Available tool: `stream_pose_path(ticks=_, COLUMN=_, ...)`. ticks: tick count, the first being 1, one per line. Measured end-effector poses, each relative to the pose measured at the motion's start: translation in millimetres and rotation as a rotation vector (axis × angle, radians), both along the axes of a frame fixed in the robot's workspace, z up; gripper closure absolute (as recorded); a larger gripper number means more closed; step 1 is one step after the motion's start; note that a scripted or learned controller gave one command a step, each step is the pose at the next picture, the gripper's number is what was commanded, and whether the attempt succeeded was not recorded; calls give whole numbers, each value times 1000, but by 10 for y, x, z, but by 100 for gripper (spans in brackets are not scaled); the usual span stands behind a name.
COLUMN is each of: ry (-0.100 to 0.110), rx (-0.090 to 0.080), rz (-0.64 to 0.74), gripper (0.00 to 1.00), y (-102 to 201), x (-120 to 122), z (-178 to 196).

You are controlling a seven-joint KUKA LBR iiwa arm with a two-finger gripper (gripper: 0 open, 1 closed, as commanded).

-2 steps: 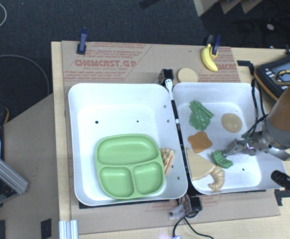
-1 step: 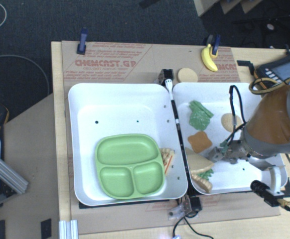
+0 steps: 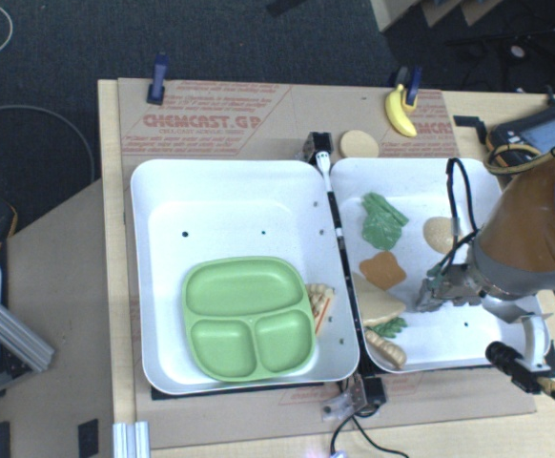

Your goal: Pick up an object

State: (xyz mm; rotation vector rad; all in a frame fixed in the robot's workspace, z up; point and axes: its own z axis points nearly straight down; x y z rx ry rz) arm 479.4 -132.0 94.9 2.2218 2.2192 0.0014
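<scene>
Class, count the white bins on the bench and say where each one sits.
2. The left bin holds a green divided plate; the right bin holds small food items, with the arm over it, which may hide more.

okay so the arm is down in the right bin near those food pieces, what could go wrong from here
1. The gripper sits low in the right bin, beside the brown piece rather than over it, so a grasp may well close on nothing.
2. The green leafy piece, the brown piece and the pieces by the bin's front edge lie close together, so the gripper could nudge one while reaching for another.
</scene>
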Motion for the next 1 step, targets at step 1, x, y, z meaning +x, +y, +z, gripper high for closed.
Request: stream_pose_path(ticks=1, ry=-15, rx=0, rz=12, gripper=100, y=621, x=895, z=965)
